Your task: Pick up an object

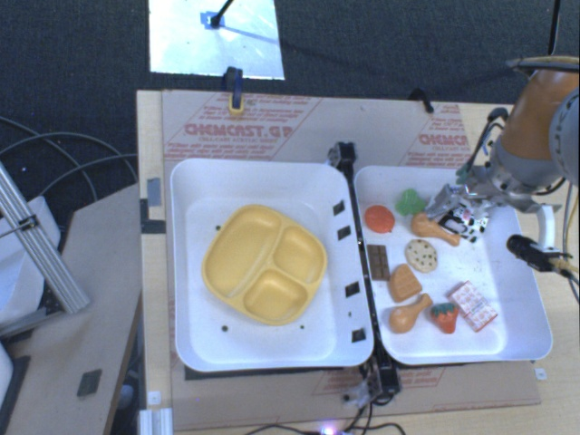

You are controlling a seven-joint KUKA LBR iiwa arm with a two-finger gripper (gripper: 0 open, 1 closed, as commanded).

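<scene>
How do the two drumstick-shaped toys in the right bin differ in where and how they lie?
The upper drumstick lies right below the gripper, beside the green toy; the lower drumstick lies toward the near end of the right bin, next to the strawberry toy. The upper one's thin end points right and down; the lower one's points right and up. Both are tan and rest on the bin floor.

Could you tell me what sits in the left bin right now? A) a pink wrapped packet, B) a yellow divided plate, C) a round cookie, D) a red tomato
B: the yellow divided plate lies alone in the left bin, while the cookie, tomato and pink packet are all in the right bin.
</scene>
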